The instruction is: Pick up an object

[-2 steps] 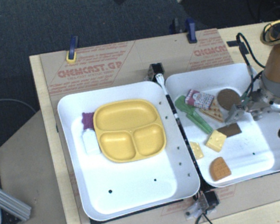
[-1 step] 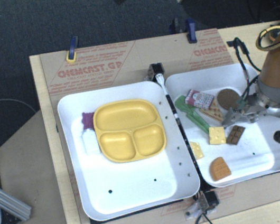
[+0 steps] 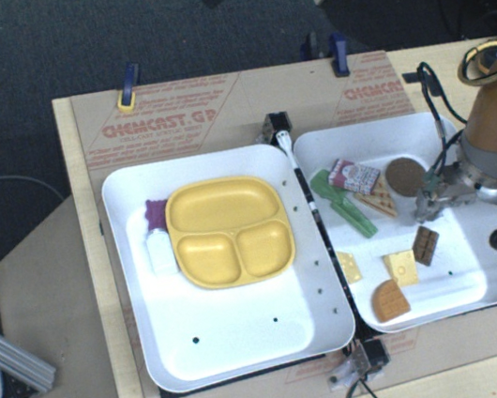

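Camera view: the gripper (image 3: 427,203) hangs low in the right bin (image 3: 475,296), near its far right part. A small brown block (image 3: 425,245) lies just toward the near side of it, long axis tilted. A round brown piece (image 3: 403,175) sits just beyond. How the gripper is set cannot be told. Open bin floor lies to the block's right.

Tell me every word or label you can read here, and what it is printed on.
"CHEMCAST GP", in red on the brown board behind the left bin.
The same red print repeats behind the right bin, cut short and too blurred to spell out.
The small packet in the right bin carries print too small to read.
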